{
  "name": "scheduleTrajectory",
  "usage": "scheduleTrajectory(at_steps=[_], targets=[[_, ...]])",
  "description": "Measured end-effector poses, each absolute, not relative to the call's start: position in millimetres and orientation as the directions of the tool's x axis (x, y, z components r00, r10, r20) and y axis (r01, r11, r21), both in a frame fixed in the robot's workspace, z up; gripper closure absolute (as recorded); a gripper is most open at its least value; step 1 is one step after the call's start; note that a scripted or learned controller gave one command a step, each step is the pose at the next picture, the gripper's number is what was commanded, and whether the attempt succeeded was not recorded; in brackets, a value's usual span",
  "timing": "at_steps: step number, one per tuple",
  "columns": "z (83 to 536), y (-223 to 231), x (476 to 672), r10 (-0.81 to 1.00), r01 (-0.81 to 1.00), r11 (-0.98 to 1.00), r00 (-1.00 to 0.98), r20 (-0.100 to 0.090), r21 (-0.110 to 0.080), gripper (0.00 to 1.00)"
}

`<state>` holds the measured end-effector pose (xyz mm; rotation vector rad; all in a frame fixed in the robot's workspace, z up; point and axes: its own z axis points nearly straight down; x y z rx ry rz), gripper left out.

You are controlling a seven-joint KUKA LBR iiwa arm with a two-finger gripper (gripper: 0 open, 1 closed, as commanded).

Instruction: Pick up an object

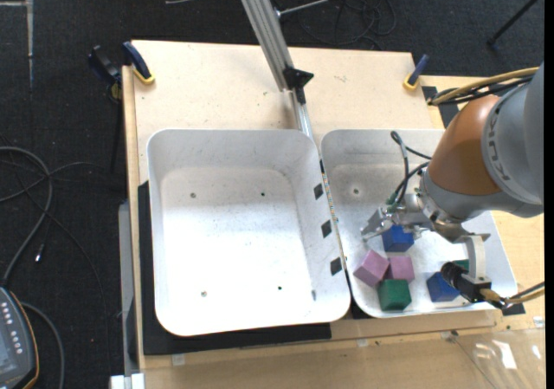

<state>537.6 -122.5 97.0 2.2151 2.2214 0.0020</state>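
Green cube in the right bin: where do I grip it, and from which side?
Probably from straight above, fingers on the green cube's left and right faces. The pink cube sits right against its far face and the bin wall runs close along its near face, so those sides look crowded. The purple cube is up-left of it, so keep the left finger low and tight.

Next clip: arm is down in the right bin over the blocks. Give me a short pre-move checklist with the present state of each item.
1. Gripper inside the right bin: ok.
2. Gripper over a target: ok, it sits at the blue block.
3. Block seen between the fingers: cannot tell, the wrist hides the contact.
4. Target free of neighbours: not ok, two pink blocks crowd right below it, with a green block beyond.
5. Second blue block out of the way: ok, it lies apart, toward the bin's near right corner.
6. Left bin available for a drop: ok.
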Motion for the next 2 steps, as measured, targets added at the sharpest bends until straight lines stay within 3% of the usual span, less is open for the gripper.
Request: scheduleTrajectory(at_steps=[1,2], targets=[[105.1,-122.6,537.0,1.0,1.0,0.004,-0.004,-0.001,0.001,1.0],[199.0,-40.3,529.8,1.0,1.0,0.009,-0.009,0.003,0.007,1.0]])
